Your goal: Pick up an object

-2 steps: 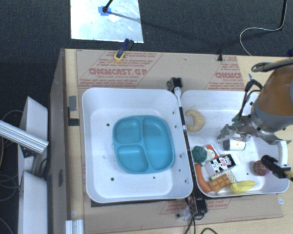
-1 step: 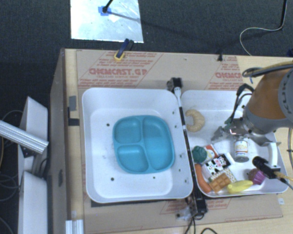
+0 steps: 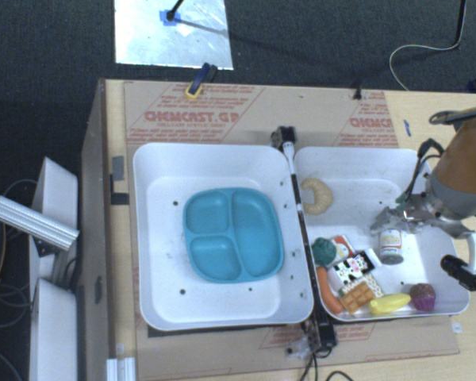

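Gripper [image 3: 391, 222] low in right bin [image 3: 357, 165], directly over small can [image 3: 390, 246]; finger state can't tell. Left bin [image 3: 155, 236] holds blue divided plate [image 3: 232, 234]. Cardboard [image 3: 192, 105] behind bins reads "CHEMCAST GP". Right bin: bagel [image 3: 316, 196], carrot [image 3: 328, 289], banana [image 3: 389, 303], purple fruit [image 3: 423, 296].

My gripper [image 3: 390, 222] is hovering over the small can [image 3: 390, 245]; toys [image 3: 351, 280] are crowding the right bin's [image 3: 357, 161] near corner, while 1 bagel [image 3: 316, 196] is leaving open floor beyond.
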Controlling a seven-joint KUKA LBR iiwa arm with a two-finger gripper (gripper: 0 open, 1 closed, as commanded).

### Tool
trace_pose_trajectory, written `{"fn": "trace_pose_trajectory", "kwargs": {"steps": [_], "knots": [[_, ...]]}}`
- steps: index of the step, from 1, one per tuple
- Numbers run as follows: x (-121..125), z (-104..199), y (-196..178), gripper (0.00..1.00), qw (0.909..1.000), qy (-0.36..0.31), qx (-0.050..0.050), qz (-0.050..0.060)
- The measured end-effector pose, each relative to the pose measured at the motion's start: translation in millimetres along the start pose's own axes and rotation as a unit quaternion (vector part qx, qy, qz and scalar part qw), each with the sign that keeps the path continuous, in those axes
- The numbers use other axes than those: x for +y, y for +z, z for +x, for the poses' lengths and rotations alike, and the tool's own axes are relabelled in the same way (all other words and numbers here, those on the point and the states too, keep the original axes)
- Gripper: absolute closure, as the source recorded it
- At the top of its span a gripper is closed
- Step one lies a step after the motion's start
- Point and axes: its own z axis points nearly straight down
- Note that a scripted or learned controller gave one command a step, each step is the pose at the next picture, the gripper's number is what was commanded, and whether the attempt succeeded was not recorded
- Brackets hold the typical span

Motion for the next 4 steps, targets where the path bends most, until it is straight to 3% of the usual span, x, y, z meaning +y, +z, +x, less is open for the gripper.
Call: {"fn": "trace_pose_trajectory", "kwargs": {"steps": [1,2,3,4], "knots": [[-71,0,0,0.0,1.0,0.0,0.0,0.001],[-69,0,-124,0.0,1.0,-0.001,-0.001,-0.002],[39,39,-65,0.0,1.0,-0.002,0.001,0.0],[48,138,-100,0.0,1.0,-0.002,0.001,0.0]]}}
